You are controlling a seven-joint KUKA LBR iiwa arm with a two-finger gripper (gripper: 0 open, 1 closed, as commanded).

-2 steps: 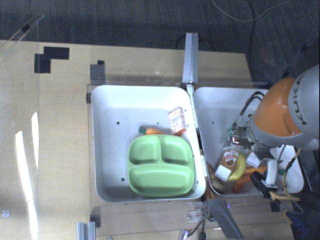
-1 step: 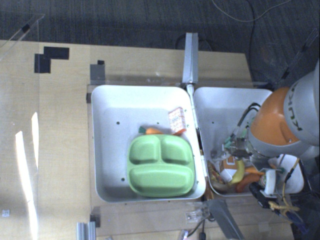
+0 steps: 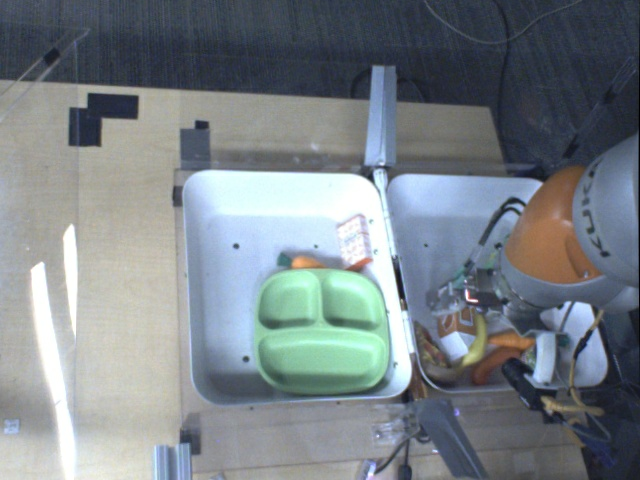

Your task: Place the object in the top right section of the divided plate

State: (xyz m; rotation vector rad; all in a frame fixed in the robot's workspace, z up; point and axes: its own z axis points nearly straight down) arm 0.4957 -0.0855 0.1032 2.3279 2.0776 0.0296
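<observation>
A green divided plate lies in the left bin, toward its front right. The plate's top right section holds nothing. My gripper hangs low in the right bin, just above a heap of toy food at the bin's front. In that heap are a yellow banana, an orange-red piece and a small white piece. The wrist hides part of the heap.
Behind the plate lie an orange carrot-like piece and a small red-and-white packet by the bin's right wall. A metal divider post stands between the bins. Cables trail at the front right.
</observation>
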